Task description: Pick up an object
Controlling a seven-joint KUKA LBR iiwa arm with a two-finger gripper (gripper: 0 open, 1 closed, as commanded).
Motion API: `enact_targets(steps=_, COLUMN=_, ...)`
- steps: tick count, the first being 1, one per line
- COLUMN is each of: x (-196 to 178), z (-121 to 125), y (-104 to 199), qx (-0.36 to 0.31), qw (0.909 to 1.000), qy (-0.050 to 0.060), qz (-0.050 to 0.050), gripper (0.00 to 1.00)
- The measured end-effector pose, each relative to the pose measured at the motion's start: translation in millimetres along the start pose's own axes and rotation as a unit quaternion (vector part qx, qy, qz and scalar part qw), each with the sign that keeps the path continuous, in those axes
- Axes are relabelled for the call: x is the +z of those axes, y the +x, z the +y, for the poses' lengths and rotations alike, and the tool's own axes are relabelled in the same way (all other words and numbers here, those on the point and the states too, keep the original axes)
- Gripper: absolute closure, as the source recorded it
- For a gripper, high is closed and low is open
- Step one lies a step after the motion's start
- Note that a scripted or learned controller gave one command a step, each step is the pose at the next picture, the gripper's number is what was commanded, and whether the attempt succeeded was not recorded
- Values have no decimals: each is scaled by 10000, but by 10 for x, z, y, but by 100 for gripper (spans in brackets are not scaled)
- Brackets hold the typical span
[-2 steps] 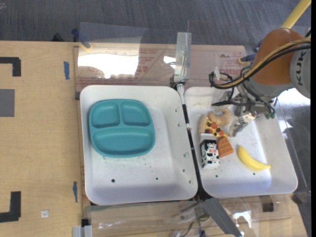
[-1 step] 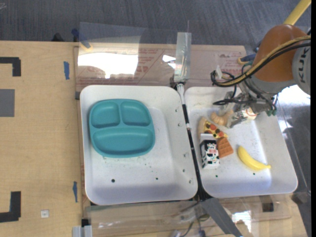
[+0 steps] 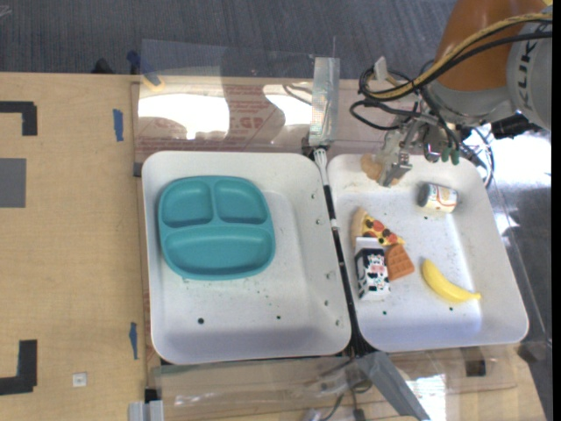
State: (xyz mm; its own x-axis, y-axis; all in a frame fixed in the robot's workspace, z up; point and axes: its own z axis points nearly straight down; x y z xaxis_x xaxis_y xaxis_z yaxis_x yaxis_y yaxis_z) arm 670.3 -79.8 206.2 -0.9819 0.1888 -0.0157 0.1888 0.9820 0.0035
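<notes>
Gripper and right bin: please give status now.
Gripper low over far corner of right bin, beside a tan item. Banana, pizza slice, milk carton lying untouched. Path open.

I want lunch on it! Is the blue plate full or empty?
Empty: the teal divided plate in the left bin shows three bare compartments.

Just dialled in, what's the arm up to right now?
The arm's gripper hangs over the far left corner of the right bin, beside a tan item; a grasp isn't visible. A banana, pizza slice, milk carton and small can lie loose there. The left bin holds a teal divided plate.
</notes>
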Motion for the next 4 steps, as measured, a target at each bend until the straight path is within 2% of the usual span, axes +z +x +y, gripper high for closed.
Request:
enact_targets(steps=1, x=189, z=43, y=676, qx=-2268, qw=9739, qy=-6, qz=59, gripper=100)
enact_targets(steps=2, x=187, z=433, y=1269, qx=-373, qw=9993, qy=3, qz=65, gripper=100)
enact_targets(steps=3, x=187, z=1261, y=1762, qx=719, qw=9974, qy=10, qz=79, gripper=100)
enact_targets(steps=4, x=-303, z=1924, y=1895, qx=2407, qw=9706, qy=15, qz=52, gripper=100)
